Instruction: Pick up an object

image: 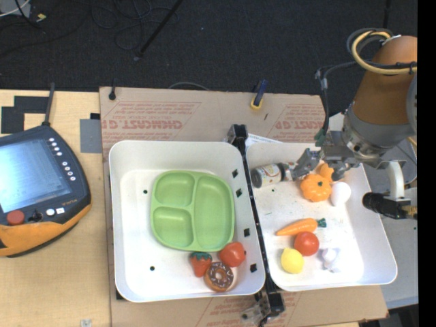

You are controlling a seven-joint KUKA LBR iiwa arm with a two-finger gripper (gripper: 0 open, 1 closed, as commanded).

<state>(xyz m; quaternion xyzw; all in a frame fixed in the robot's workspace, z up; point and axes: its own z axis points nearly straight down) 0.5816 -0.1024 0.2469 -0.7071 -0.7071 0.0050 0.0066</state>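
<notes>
carrot (296, 227): right bin (381, 264), long axis near level, tip left, green top right, beside tomato (306, 243). hand (320, 161): fingers apart above small pumpkin (315, 188), clamping nothing. worktop (41, 264): tan board; dark floor beyond.

Even overhead light, soft shadows, slightly grainy, dark floor beyond bench

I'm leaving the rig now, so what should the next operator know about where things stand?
End effector: low over the right bin, at the orange pumpkin; grip unclear.
Right bin: pumpkin, white egg, small jar, carrot, tomato, lemon.
Left bin: green divided plate, strawberry, second tomato, donut.
Done: nothing visibly lifted.
Left: grasp and raise one object.
</notes>
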